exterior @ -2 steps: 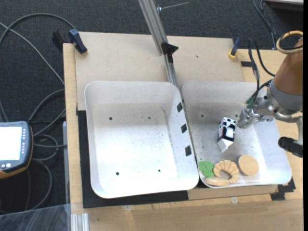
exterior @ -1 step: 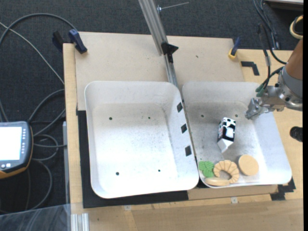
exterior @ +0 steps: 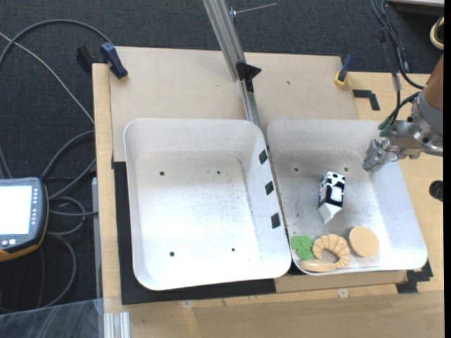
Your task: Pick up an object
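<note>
Object choices all sat in the right bin (exterior: 394, 189), toward its near end: a small black-and-white carton (exterior: 332, 194) lay tilted approx. mid-bin, and along the front wall were a green piece (exterior: 301, 245), a tan croissant-shaped item (exterior: 331, 251) w/ a pale oblong piece touching its underside, and a round tan disc (exterior: 364, 241). Green piece touched the croissant's left end; disc was just beside its right end, possibly touching, can't tell. Carton stood apart from that row, a bit above it. Gripper (exterior: 373, 157) hung over the right bin's far-right area, near the right wall, up and to the right of the carton and clearly apart from it; nothing was btwn its tips. Whether the pincer was spread or pressed together: cannot tell, too small and blurred. Arm came in from the right edge, grey w/ cabling round the wrist. Left bin (exterior: 141, 146) had only dark specks and a few small holes on its floor. Btwn the two bins ran a divider w/ dark clips (exterior: 268, 187), and a slanted metal rail (exterior: 222, 27) dropped to the divider's far end. Around the bench: blue clamp (exterior: 113, 58) at far left, yellow-blue clamp (exterior: 343, 72) at far right, cables on the dark floor, and a pendant w/ a screen (exterior: 17, 217) at left. Nothing lay over the carton; front row was crowded against the wall.
</note>
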Controlling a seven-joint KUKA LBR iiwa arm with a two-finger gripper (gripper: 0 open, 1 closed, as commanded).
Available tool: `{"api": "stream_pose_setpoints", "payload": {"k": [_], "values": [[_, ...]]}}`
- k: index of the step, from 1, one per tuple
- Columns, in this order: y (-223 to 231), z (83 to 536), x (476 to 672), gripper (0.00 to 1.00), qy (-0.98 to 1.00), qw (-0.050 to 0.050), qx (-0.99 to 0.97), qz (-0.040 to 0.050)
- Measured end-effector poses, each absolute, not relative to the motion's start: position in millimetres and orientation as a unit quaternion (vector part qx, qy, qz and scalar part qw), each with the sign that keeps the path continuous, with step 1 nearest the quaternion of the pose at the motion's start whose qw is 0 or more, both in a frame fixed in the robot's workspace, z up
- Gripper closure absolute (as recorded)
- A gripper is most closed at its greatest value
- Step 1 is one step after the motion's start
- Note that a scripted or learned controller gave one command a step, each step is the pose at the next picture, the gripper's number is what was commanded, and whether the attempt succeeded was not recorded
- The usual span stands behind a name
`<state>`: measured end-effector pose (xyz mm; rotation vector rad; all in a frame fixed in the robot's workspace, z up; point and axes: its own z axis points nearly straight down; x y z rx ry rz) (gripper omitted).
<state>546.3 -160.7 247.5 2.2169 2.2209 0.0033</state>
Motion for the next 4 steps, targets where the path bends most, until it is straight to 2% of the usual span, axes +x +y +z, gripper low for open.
{"api": "stream_pose_setpoints", "payload": {"k": [2, 4], "values": [[-49.9, 262.1, 558.4, 1.00, 0.710, 0.001, 0.704, 0.0018], [57.0, 262.9, 583.1, 1.00, 0.710, 0.000, 0.704, 0.0015]]}}
